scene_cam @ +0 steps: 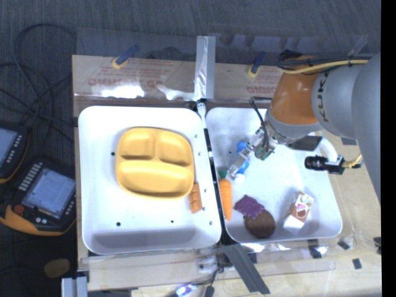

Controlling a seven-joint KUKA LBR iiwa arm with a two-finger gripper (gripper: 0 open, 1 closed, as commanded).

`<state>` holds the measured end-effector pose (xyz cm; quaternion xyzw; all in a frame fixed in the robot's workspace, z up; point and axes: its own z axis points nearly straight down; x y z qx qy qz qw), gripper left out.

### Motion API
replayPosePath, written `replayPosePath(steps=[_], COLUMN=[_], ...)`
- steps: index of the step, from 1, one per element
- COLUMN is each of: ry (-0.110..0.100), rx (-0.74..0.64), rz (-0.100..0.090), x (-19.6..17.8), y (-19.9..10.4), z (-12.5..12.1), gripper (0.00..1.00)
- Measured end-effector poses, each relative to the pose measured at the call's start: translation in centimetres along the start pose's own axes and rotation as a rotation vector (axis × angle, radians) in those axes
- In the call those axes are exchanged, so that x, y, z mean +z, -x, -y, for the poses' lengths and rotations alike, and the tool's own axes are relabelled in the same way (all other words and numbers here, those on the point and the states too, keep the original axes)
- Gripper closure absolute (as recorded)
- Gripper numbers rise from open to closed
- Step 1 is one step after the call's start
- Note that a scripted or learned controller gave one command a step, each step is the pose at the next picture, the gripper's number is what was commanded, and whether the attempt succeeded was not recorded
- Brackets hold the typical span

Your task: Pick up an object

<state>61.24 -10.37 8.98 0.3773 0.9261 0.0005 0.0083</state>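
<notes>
Gripper of mine hangs low in the right bin, grip state hidden from me, with the blue-and-white bottle just off its tip, slanting away toward the carrot.

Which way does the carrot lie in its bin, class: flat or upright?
Flat. The carrot lies lengthwise on the floor of the right bin, along its left wall, beside the purple item.

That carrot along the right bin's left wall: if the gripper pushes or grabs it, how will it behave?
The carrot looks like smooth moulded plastic, so it is probably stiff, light and slippery. Its rounded, tapered body would likely roll or pivot if pushed. It lies against the right bin's left wall, which may leave little room on that side.
</notes>
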Motion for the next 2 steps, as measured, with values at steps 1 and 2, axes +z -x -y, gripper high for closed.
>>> replayPosePath(steps=[1,2], ry=[0.005,-0.011], rx=[0.001,0.152], rz=[-0.003,-0.016], x=[-0.8,-9.1], y=[0.0,-1.7], z=[-0.2,-6.8], gripper=[1.0,1.0])
